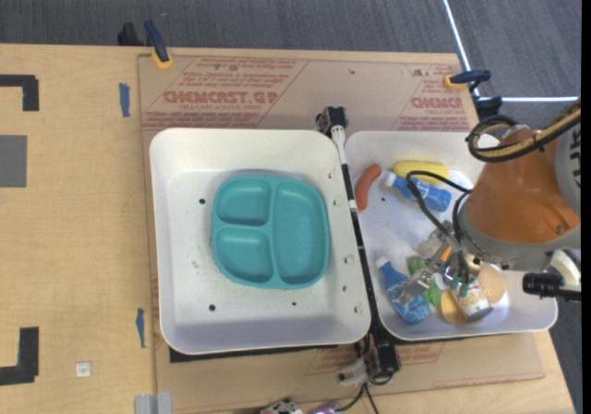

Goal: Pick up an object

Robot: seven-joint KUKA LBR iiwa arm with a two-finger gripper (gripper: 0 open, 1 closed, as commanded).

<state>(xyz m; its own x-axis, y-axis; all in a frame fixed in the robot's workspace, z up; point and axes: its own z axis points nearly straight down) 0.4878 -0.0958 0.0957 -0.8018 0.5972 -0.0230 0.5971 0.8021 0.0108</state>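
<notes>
Arm body: glossy orange band (517,200), rounded, bulbous; grey link (571,158) seen at right edge.
Cables: black cables (434,192) looped across the orange band and run toward the wrist; tan hose (503,146) curved over the top.
Wrist hardware: silver metal two-finger gripper (441,260), small parts and wiring cluttered around it.
Side fitting: black stub connector (545,285) on pale grey housing.

right bin (545,315): crowded, arm (522,204) overhead | left bin (175,218): open around teal tray (271,230)
</notes>
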